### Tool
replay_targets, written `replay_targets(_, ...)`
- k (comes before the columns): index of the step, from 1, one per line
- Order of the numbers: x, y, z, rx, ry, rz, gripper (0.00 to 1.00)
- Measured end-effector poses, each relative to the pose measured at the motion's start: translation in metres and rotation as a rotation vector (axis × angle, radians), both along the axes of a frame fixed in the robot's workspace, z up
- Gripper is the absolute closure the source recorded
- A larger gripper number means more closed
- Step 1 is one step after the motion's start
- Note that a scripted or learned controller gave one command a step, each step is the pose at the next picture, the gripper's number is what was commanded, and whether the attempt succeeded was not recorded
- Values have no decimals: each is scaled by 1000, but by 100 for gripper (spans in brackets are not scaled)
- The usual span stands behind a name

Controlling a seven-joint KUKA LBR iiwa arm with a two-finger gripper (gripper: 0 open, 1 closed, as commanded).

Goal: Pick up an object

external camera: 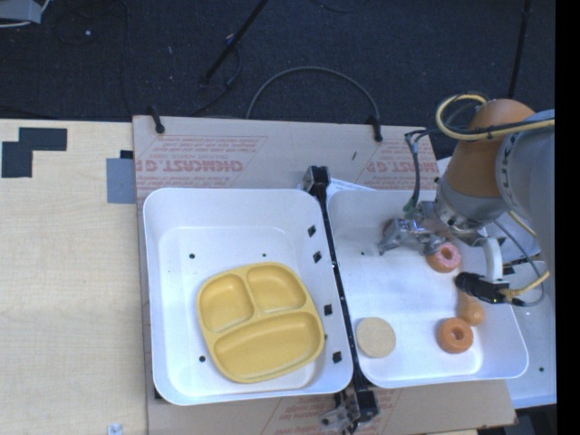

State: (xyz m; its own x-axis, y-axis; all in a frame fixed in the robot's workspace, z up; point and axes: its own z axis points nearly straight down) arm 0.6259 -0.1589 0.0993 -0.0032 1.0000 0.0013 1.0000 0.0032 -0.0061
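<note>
1. Camera view gives you the tabletop from above, with two shallow white bins side by side on a cardboard sheet.
2. You see the arm reaching in from the right, grey with its orange band above the wrist, over the upper part of the right bin.
3. Your hand hangs low over that bin's upper middle, pointing toward the divider; from this angle you cannot tell how it is set, and nothing visibly sits in it.
4. Look just beside the hand, on its right: a pink ring-shaped donut lies on the bin floor.
5. Lower right in the same bin you have an orange donut, with a small orange piece just above it, close to the arm's black cable fitting.
6. Near the divider, at the bin's lower left, rests a pale round cookie-like disc.
7. Your left bin holds a yellow three-compartment plate, lying flat toward its lower right.
</note>
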Motion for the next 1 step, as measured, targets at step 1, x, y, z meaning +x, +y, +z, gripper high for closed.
replay_targets(1,1,2,-11,0,-5,0,0)
